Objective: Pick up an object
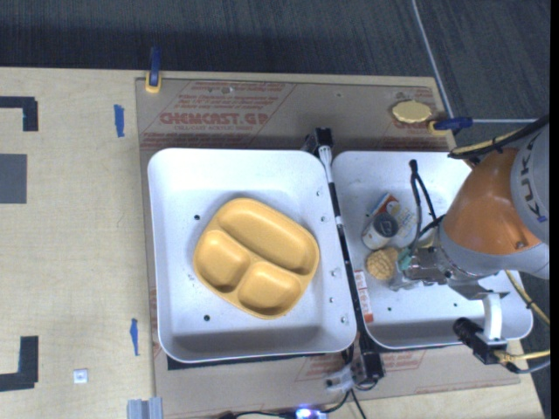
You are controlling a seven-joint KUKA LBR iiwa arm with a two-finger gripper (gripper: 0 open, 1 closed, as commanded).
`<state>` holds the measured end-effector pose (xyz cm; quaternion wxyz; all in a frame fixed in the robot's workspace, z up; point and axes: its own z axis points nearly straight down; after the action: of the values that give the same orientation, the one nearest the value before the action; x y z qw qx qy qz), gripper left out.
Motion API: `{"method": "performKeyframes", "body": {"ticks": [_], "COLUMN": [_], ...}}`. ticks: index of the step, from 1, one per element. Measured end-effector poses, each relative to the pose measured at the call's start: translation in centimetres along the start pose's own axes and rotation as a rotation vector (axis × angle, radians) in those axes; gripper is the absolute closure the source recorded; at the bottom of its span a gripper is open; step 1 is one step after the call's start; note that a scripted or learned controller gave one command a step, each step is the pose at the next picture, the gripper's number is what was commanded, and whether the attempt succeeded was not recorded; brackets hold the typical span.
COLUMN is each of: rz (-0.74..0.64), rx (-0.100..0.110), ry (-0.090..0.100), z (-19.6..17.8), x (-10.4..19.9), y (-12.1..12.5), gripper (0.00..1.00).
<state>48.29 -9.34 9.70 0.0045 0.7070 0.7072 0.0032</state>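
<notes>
Reaching in from the right, the gripper (410, 264) sits low in the right bin (489, 326); whether it is wide or narrow cannot be told. Just beside its tip lies a round yellow cookie-like object (379, 264), near the bin's left wall, with no clear long axis. A small white-and-blue can (387, 221) lies above it, tilted toward the far right corner. Over in the left bin (175, 260), a yellow three-compartment tray (254, 256) rests centrally, its long axis running diagonally
</notes>
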Motion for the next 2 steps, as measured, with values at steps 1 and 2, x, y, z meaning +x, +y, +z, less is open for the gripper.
{"method": "performKeyframes", "body": {"ticks": [1, 2], "rz": [0.0, 0.0], "rx": [0.0, 0.009], "ry": [0.0, 0.003], "z": [0.0, 1.1], "x": [0.0, 0.1], "y": [0.0, -0.3], "gripper": [0.0, 0.0]}}
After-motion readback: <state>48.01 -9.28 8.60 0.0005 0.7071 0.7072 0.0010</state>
